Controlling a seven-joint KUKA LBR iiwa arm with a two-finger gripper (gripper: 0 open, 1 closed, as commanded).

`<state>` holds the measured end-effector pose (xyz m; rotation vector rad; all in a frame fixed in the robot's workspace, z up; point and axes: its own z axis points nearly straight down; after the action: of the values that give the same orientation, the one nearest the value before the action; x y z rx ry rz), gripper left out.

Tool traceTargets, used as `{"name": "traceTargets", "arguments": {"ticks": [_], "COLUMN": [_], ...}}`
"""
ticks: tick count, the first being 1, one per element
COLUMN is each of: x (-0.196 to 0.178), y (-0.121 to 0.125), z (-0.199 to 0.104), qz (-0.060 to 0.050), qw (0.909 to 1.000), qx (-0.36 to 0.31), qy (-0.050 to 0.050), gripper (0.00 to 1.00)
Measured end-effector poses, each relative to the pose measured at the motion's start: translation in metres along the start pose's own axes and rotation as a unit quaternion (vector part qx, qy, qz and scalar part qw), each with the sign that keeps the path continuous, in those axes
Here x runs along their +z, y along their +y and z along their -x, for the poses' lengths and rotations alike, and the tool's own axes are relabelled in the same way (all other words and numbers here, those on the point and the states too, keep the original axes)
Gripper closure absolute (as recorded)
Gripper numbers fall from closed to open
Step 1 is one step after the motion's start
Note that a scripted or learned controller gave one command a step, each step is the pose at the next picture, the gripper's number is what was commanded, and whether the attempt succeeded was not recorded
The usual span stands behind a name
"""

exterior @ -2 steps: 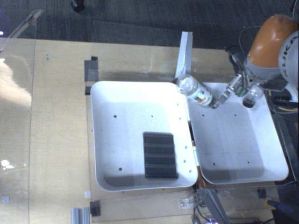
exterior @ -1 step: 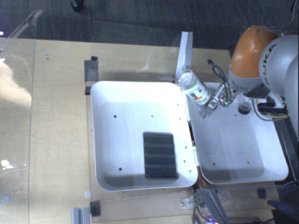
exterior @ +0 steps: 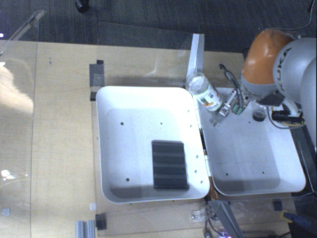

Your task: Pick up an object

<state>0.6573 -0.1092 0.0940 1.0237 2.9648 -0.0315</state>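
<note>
Black ridged block [exterior: 169, 164] in left bin [exterior: 114, 133]

Bench top [exterior: 59, 148]: pale wood-look board, matt, smooth, with faint grain. Left bin [exterior: 106, 148] and right bin [exterior: 257, 182]: white moulded plastic, smooth, low sheen, soft shading along the walls. Black ribbed block [exterior: 169, 165] in the left bin: matt, dark, looks like rubber or plastic; which of the two cannot be told. Bottle [exterior: 204, 93]: clear glossy plastic with a paper-like printed label and bright highlights. Arm [exterior: 297, 68]: grey painted casing, satin finish; orange band [exterior: 262, 56] glossy, smooth. Gripper [exterior: 225, 110]: bare metal parts, dull shine. Floor [exterior: 148, 9] beyond the bench: dark, rough, carpet-like texture.
</note>
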Motion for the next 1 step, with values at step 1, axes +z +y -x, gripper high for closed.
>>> {"name": "traceTargets", "arguments": {"ticks": [1], "x": [0.0016], "y": [0.0018], "z": [-0.0019], "qz": [0.000], "qw": [1.0000], "qx": [-0.001], "qy": [0.002], "gripper": [0.00]}}
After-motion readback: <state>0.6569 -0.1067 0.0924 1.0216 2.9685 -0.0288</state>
